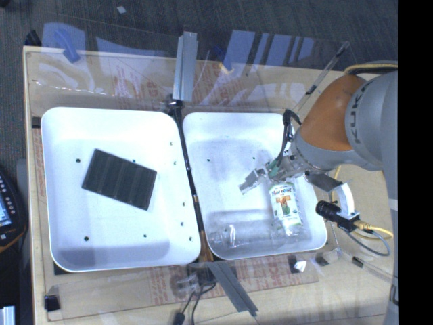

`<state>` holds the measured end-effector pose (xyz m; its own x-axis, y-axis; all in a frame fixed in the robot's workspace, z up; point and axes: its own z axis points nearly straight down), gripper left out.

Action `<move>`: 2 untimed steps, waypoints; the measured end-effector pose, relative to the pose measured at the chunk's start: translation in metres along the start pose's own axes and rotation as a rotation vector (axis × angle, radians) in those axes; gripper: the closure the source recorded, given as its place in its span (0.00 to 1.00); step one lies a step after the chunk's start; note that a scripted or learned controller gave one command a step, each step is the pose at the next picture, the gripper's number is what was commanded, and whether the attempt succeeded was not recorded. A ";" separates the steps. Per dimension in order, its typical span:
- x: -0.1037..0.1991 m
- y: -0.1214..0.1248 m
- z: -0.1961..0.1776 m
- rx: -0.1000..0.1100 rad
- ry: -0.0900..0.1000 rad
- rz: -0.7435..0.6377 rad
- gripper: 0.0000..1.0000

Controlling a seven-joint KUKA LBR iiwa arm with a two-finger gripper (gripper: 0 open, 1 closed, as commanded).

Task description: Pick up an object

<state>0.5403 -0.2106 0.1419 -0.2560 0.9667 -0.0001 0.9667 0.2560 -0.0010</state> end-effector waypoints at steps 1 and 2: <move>0.000 0.000 0.000 0.000 0.000 0.000 0.00; 0.000 0.000 0.000 0.000 0.000 0.000 0.00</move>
<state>0.5403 -0.2106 0.1419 -0.2560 0.9667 -0.0001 0.9667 0.2560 -0.0010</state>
